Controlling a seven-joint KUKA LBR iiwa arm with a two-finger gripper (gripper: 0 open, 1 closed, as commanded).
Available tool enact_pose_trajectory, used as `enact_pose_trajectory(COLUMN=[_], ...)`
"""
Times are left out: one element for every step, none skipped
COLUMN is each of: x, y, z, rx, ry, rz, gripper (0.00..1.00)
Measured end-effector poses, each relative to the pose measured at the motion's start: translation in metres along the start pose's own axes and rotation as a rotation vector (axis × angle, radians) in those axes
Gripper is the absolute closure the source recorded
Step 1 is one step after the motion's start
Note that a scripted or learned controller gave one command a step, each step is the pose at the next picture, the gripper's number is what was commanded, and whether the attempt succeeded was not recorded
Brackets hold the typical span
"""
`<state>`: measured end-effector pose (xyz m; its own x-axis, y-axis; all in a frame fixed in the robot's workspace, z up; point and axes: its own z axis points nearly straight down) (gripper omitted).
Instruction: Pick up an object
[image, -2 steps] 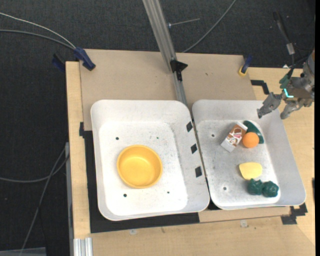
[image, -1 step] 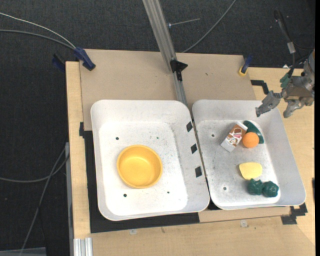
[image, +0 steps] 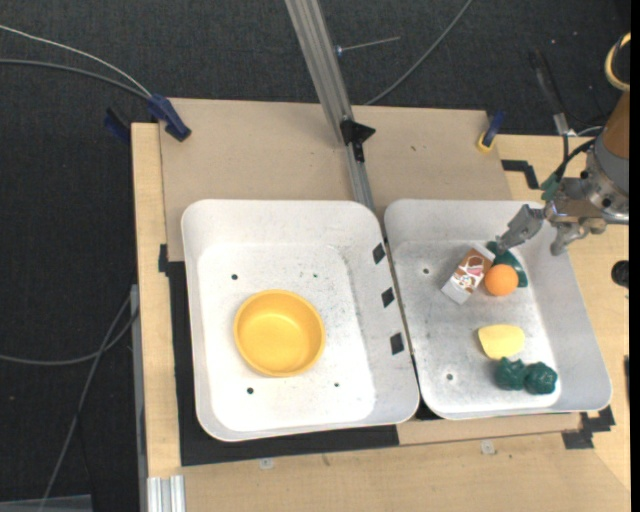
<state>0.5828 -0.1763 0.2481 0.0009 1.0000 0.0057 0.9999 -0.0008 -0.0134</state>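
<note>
The arm reaches in from the right above the far right corner of the right bin, its gripper hanging over the bin's back rim with two grey fingers spread apart and nothing between them. One finger slants down and to the left toward a cluster of objects; the other points down near the bin's right edge.

Just below the left finger's tip lies a small carton, brown and white, tilted on its side. An orange ball sits touching the carton's right end, with a dark green piece tucked behind the ball. Nearer the front of the same bin rests a yellow wedge, and just in front of it a dark green lumpy toy, close to the bin's front rim.

The left bin holds a yellow bowl, upright, left of its centre. Both bins sit side by side on a wooden bench, with a metal post rising from behind the seam between them and blue clamps at the bench's far left corner
</note>
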Motion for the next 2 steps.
enact_pose_trajectory(x=[0.007,0.008], y=[0.008,0.016], z=[0.051,0.098], rx=[0.0,0.0], ry=[0.0,0.0], rz=[-0.002,-0.002], gripper=[0.0,0.0])
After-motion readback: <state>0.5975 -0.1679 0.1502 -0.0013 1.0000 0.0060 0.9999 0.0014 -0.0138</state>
